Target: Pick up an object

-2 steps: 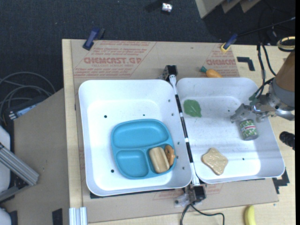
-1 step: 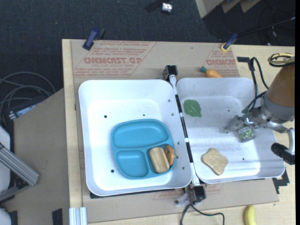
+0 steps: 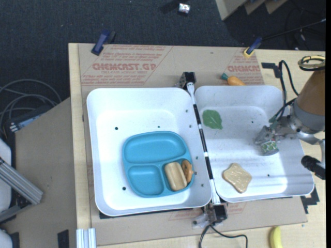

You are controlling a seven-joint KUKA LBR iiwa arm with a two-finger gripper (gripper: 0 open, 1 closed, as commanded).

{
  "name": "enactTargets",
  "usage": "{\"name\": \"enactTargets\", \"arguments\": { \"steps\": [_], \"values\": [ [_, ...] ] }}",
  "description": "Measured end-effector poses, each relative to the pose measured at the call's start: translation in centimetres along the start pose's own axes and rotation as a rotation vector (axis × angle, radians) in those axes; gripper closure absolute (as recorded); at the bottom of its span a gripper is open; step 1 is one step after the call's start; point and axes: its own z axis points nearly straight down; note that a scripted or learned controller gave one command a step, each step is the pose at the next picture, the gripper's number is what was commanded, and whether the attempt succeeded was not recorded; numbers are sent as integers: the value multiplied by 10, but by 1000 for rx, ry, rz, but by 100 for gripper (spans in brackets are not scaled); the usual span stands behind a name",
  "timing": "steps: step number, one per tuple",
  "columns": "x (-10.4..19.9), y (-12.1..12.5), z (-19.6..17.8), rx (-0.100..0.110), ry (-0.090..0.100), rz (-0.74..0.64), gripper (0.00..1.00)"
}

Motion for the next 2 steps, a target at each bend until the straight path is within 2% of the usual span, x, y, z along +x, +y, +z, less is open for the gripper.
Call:
{"name": "enactTargets", "arguments": {
  "steps": [1,2],
  "values": [
    [58,32,-74,-1,-1,-2,100],
    [128,-48,-117,2,1,-2,100]
  ]
}}
